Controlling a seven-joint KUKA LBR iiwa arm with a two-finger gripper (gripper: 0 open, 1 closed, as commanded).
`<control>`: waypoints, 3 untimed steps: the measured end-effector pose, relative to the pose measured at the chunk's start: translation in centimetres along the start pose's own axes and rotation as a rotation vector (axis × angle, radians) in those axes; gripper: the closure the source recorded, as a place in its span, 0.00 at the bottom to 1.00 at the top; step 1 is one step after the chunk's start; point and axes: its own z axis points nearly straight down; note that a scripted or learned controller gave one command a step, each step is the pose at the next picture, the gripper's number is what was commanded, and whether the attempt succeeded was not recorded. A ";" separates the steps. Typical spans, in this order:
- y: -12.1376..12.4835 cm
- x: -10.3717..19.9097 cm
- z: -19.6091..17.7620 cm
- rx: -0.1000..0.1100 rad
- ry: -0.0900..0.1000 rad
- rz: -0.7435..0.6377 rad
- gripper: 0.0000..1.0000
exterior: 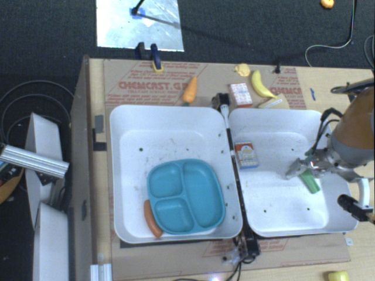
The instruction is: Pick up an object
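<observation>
This is a robotics lab. A bench (pixel 176 78) topped with printed cardboard bears two white bins (pixel 170 127) side by side, and an arm (pixel 354 130) with an orange band reaches over the right one. Toy food, a banana (pixel 261 85) and a carrot (pixel 189 89), lies on the bench behind the bins. Cables (pixel 343 37) trail over dark carpet (pixel 41 28) beyond the bench, and aluminium rail (pixel 32 160) stands left of it.
</observation>
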 end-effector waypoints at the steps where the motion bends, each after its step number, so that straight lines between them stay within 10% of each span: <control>1: 0.4 0.0 -1.2 -0.007 -0.002 -0.003 1.00; 3: 4.8 18.3 -14.2 -0.010 0.003 -0.016 1.00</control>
